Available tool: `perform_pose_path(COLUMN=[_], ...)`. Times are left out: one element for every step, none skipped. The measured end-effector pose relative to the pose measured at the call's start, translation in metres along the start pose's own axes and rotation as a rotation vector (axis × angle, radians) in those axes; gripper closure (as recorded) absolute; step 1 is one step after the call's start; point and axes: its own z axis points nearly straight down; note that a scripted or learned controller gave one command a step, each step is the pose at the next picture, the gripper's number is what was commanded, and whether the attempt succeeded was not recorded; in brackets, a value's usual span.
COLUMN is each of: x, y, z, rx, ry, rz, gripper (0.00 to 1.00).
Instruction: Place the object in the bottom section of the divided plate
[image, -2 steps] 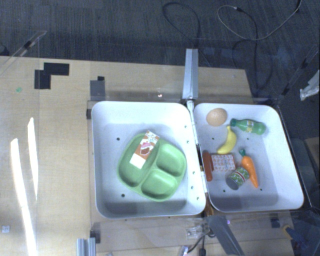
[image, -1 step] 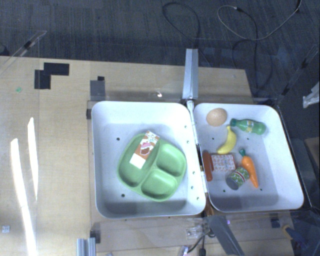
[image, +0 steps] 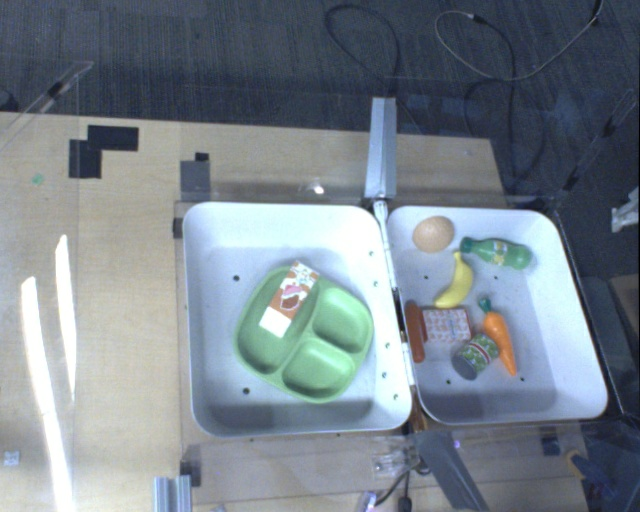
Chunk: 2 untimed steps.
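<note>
The small carton (image: 289, 298) lies on the green divided plate (image: 340, 325) in the left bin (image: 215, 400), in the plate's upper-left section, not the bottom one. I judge the placing is not done; the hand's state I cannot tell

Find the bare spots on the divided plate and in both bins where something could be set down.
Free: green plate's lower and right sections; right bin's front floor. Crowded: around can, carrot, banana.

Glossy green plastic divided plate (image: 330, 335); smooth white plastic bins (image: 210, 300); matt wood bench (image: 100, 330).
</note>
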Motion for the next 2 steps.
perform_pose_path(x=[-0.006,0.008], y=[-0.029,-0.012], z=[0.000,0.000], rx=[0.000,-0.001], ry=[0.000,0.000], rz=[0.015,0.050], gripper=[0.00,0.00])
